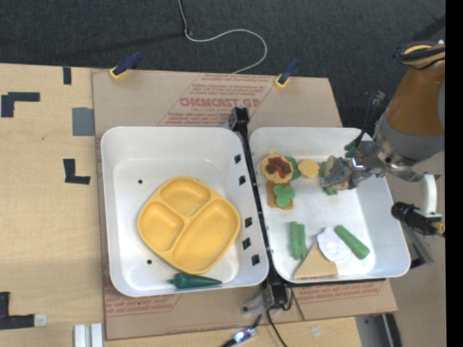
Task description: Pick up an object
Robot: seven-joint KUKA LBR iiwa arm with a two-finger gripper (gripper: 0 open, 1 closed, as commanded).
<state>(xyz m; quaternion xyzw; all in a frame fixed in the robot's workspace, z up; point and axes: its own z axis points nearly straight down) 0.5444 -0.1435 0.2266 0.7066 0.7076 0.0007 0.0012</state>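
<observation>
Your gripper (338,173): low in right bin (376,266), just beside yellow disc (309,168); jaw state cannot be told; left bin (119,194): yellow divided plate (189,223), dark green pepper (195,281) at its front edge.

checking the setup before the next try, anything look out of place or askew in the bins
Mostly tidy. The yellow plate lies turned at an angle in the left bin, and a dark green pepper sits loose by that bin's front wall, apart from the other food in the right bin. No spills or damage show.
</observation>
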